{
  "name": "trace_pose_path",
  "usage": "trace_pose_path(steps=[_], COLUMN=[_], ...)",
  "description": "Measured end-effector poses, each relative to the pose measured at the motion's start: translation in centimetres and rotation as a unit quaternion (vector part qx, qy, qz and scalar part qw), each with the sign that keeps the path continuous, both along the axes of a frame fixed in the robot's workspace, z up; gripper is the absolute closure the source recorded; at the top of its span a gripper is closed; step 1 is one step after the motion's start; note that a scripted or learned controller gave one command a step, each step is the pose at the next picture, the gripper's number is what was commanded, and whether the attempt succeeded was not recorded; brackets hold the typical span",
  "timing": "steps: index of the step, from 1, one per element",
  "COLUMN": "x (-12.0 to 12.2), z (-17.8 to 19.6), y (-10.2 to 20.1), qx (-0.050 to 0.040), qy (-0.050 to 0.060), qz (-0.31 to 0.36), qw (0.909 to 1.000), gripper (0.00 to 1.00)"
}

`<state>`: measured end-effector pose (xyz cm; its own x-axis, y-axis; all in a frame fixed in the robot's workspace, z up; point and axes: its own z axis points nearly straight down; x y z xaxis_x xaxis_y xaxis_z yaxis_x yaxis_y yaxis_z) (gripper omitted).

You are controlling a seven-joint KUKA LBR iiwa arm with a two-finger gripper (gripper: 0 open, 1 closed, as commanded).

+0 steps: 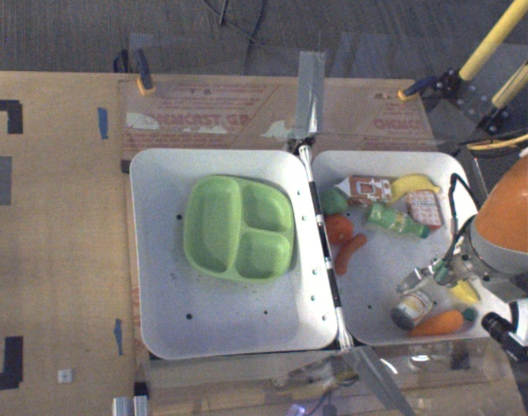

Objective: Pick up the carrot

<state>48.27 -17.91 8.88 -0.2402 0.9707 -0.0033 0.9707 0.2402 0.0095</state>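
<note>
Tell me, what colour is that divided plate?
Light green; the divided plate shows in the camera view.

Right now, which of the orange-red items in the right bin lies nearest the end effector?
The carrot, by the bin's near edge, just below the end effector. The tomato and red sausage lie by the divider.

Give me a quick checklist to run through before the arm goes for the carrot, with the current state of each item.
1. Orange tapered carrot visible in the right white bin, near its front edge: ok.
2. Gripper above the carrot: not ok, it sits up and left of it.
3. Carrot free of neighbours: not ok, a small grey-lidded jar touches its left end and a yellow piece lies just above.
4. Finger opening: cannot tell.
5. Carrot held: not ok, nothing seen between the fingers.
</note>
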Motion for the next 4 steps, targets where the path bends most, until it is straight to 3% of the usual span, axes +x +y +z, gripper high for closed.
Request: trace_pose_path(steps=[1, 2, 3, 4], x=[0.9, 0.0, 3.5, -0.2], z=[0.2, 2.1, 0.1, 4.1], y=[-2.4, -3.4, -4.3, -3.8], qx=[0.0152, 0.0068, -0.0021, -0.0009], qy=[0.0, 0.004, -0.001, 0.004], qz=[-0.112, 0.098, 0.121, 0.241], qw=[0.9936, 0.9951, 0.9927, 0.9704], gripper=[0.0, 0.0, 0.0, 0.0])
